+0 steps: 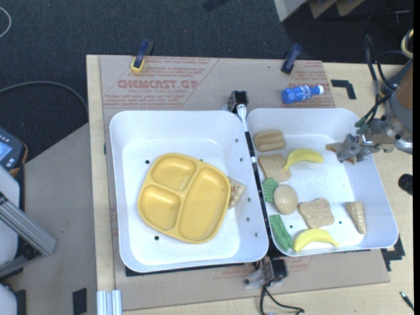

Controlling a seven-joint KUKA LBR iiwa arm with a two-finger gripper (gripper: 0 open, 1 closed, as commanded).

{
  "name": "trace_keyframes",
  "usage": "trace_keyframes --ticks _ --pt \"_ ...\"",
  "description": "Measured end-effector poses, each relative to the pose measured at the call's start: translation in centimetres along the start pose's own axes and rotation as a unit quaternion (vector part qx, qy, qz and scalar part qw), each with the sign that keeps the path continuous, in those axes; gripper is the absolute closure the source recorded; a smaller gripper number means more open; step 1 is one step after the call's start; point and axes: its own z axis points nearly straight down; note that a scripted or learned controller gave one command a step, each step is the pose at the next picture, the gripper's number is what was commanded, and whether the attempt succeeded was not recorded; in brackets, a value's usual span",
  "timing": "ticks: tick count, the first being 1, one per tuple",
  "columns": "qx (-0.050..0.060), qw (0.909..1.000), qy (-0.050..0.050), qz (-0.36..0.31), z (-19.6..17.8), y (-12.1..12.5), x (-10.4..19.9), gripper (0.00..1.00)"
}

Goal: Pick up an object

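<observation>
Banana (304, 157), the upper yellow one in the right bin (384, 195), lies at nine o'clock from the gripper (346, 151), near it, its long axis running roughly three to nine. Whether the gripper is spread or pressed together, I cannot tell.

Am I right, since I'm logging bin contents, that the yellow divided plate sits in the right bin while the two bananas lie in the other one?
Not quite. The camera view shows the yellow divided plate in the left bin; the two bananas lie in the other one, the right bin.
</observation>
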Motion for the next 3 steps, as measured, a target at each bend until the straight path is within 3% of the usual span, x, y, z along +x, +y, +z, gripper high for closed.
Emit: trace_keyframes --ticks 1,3 --pt "0.002 1.0 0.001 0.0 -0.7 0.1 0.0 1.0" --pt "0.003 1.0 0.001 -0.001 0.4 2.5 10.6 1.0"
